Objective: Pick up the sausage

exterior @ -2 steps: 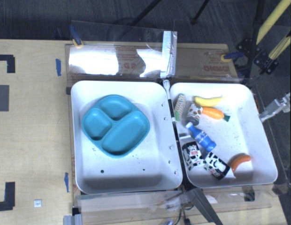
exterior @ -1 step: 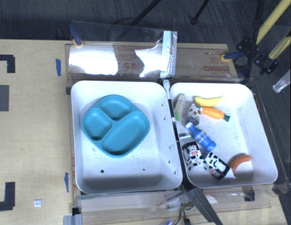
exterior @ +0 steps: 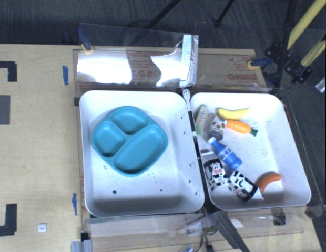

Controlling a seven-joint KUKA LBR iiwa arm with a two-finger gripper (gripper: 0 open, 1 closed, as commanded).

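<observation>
The sausage (exterior: 268, 180) is a short curved orange-brown piece lying near the front right corner of the right bin (exterior: 289, 140). Just to its left lies a black-and-white cow-patterned item (exterior: 242, 185).
The right bin also holds a banana (exterior: 233, 112), a carrot (exterior: 241, 127), a blue bottle (exterior: 226, 155), a cow-patterned cup (exterior: 214, 171) and a striped item (exterior: 201, 117) by the divider. A blue divided plate (exterior: 130, 139) sits in the left bin (exterior: 100, 198). Clear panels (exterior: 131, 62) stand behind the bins.
</observation>
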